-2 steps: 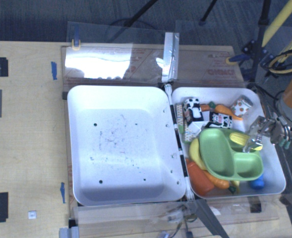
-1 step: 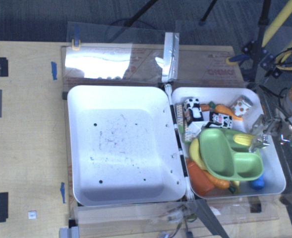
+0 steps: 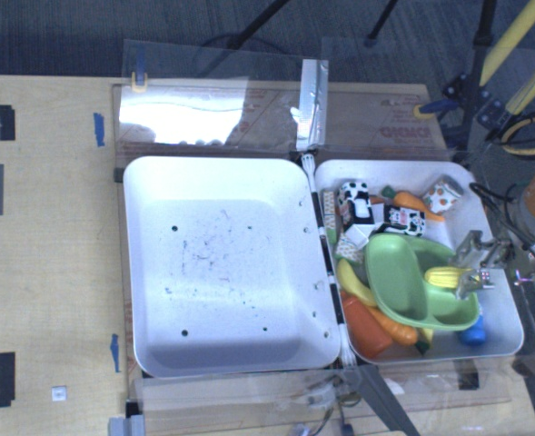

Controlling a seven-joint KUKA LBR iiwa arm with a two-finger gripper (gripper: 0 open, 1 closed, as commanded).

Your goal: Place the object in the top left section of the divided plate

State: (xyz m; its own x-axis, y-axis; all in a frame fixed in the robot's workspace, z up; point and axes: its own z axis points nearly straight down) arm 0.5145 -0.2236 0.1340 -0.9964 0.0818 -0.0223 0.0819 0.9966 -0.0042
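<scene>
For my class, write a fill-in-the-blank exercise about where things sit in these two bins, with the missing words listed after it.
1. The divided plate is coloured ____.
2. The divided plate lies in the ____ bin as this view shows it.
3. The gripper hovers over the plate's edge beside a small ____ object that lies on the plate.
4. A small ball near the plate's lower rim is coloured ____.

Missing words: green; right; yellow; blue

Red print on cardboard sheet [image 3: 390, 116] behind right bin [image 3: 508, 321], too blurred to read. No other legible text.
</scene>
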